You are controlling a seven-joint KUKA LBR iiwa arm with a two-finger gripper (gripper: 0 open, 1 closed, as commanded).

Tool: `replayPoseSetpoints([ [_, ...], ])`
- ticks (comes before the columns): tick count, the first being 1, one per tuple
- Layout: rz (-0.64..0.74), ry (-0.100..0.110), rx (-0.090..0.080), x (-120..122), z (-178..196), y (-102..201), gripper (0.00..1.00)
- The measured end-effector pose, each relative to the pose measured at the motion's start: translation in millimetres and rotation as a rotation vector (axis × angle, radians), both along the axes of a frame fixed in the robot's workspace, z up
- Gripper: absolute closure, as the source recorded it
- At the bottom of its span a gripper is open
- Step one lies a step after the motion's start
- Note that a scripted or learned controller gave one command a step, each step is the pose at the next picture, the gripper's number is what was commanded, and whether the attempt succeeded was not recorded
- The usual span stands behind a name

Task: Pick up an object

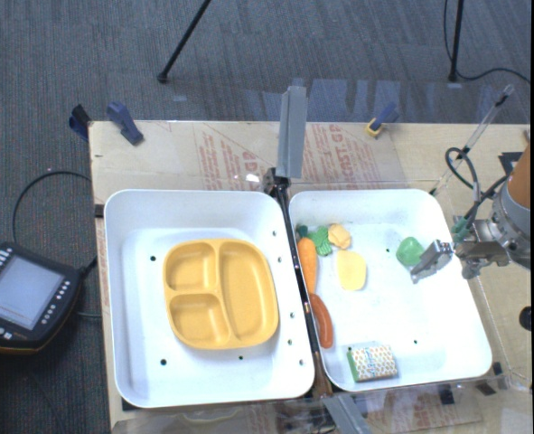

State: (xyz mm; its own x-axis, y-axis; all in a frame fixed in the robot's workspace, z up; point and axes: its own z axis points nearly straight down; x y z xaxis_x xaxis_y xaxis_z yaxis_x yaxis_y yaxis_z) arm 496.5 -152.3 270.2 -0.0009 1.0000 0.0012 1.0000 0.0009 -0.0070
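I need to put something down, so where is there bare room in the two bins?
Right bin: bare floor between the patterned block and the green piece by the hand. Its left edge is crowded: carrot, sausage, yellow pieces. Left bin: margins around the yellow tray.

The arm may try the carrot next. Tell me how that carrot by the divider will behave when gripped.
The carrot looks long and rounded, so it may roll or twist. It lies against the right bin's left wall, likely crowding one finger. It looks like a light toy.

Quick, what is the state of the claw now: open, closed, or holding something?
Claw: beside the green object in the right bin; open or closed cannot be told.
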Motion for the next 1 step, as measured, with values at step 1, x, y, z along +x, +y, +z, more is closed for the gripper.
replayPoseSetpoints([
  [1, -0.166, 0.006, 0.001, 11.2, -26.5, 35.7, 0.0],
])
